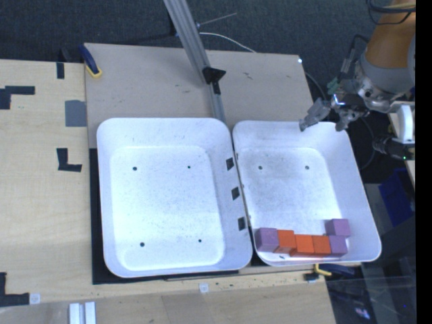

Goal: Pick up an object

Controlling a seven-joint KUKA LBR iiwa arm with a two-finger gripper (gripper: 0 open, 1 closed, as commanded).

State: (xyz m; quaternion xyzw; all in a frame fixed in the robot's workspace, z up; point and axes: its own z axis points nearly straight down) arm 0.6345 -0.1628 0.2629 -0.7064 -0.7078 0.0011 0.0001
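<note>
My gripper [329,115] hangs at the upper right of the pic, over the top rim of the right bin [356,181]. Its fingers are spread apart w/ nothing between them. 2 white bins sit side by side. Lower right: 3 purple blocks [268,238] & 2 orange blocks [305,243], touching in a row.

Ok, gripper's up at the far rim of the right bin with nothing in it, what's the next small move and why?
Probably bring the gripper toward the near edge of the right bin, over the blocks. The purple blocks and orange blocks sit bunched along that edge, well away from the gripper, which hangs at the bin's far rim.
</note>
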